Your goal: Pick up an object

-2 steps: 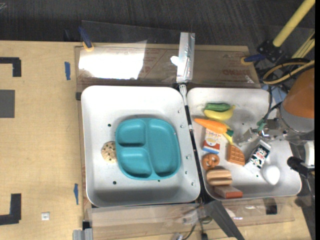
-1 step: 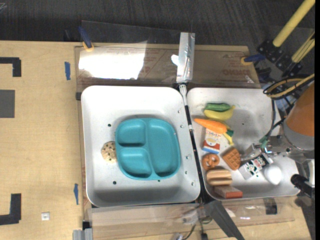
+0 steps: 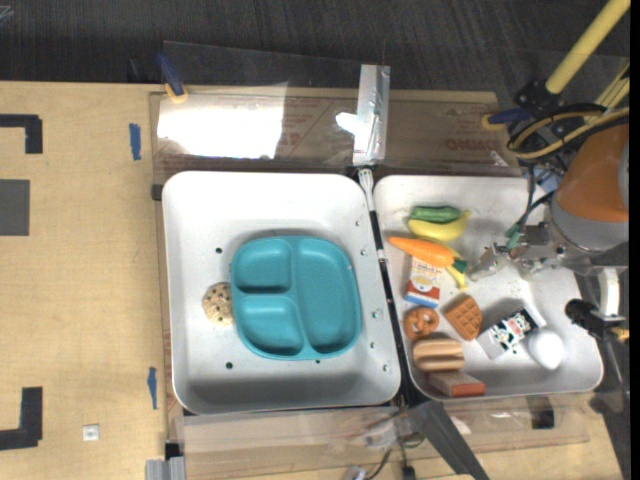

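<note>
Arm (image 3: 590,193) over right bin (image 3: 500,193), pincer (image 3: 497,256) low near carrot (image 3: 425,251), grip unclear, cannot tell; teal tray (image 3: 297,296), cookie (image 3: 218,303) in left bin (image 3: 190,268)

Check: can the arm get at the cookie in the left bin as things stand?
Probably yes. The cookie lies uncovered beside the teal plate, with open bin floor around it; the arm sits over the right bin and must cross.

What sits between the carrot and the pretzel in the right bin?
In the camera view, a small red-and-white carton lies between the carrot above and the pretzel below, near the right bin's left wall.
</note>
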### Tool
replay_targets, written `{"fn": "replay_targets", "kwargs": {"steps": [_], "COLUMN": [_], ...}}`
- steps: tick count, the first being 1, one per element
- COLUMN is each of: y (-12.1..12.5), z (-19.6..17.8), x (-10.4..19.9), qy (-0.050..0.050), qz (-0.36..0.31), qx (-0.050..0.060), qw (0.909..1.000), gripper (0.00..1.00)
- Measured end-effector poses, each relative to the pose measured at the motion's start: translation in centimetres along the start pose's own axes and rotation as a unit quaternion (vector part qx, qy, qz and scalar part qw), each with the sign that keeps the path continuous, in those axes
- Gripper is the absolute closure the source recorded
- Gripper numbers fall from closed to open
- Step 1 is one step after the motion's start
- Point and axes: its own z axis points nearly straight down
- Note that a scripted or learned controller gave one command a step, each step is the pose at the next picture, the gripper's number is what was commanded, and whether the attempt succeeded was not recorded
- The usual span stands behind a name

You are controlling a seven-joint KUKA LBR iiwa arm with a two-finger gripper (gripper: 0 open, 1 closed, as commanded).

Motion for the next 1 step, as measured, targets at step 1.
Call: {"fn": "replay_targets", "kwargs": {"steps": [1], "y": [-8.72], "z": [-1.41], "x": [5.54], "qy": [0.0], "qz": [0.016], "qx": [0.003], "qw": [0.9999], "gripper": [0.0]}}
